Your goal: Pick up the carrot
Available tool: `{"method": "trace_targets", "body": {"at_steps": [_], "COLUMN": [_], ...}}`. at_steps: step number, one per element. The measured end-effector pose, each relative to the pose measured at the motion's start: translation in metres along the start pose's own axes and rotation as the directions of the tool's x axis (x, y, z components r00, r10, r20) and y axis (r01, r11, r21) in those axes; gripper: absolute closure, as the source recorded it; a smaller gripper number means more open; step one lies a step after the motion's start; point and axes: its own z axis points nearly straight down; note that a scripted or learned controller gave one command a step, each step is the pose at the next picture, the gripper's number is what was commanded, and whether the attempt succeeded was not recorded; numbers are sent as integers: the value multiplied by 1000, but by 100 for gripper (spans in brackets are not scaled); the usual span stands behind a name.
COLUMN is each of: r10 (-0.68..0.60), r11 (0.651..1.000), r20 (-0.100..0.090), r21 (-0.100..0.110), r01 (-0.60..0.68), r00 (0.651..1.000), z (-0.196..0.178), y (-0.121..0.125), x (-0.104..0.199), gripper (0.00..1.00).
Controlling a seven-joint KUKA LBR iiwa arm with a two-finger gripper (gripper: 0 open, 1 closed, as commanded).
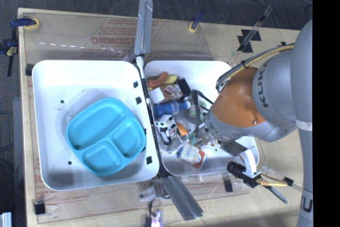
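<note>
A small orange carrot-like piece [182, 129] lies in the middle of the right bin [207, 67], among the clutter. A longer orange-red piece [158, 82] rests at that bin's far left corner beside a yellow item [171, 79]; I cannot tell which of the two is the carrot. My gripper [195, 134] is down in the right bin, just right of the small orange piece, under the arm's orange band [239, 106]. The wrist hides most of the gripper, and nothing shows held in it.
The right bin also holds a black item [184, 86], a brown packet [168, 94], a blue bottle [171, 108], a black-and-white toy [169, 128] and a white-red pouch [192, 155]. A blue divided plate [106, 135] lies in the left bin [79, 74].
</note>
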Motion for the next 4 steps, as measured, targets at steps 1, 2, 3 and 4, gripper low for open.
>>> {"method": "trace_targets", "body": {"at_steps": [1, 2, 3, 4], "r10": [-5, 104, 104, 126], "r11": [1000, 995, 995, 992], "r20": [0, 0, 0, 5], "r21": [2, 0, 1, -4], "r01": [5, -104, -104, -126], "r00": [1000, 995, 995, 992], "z": [-10, -94, -94, -2], "y": [0, 90, 90, 62], "x": [0, 2, 2, 9], "gripper": [100, 100, 0, 0]}}
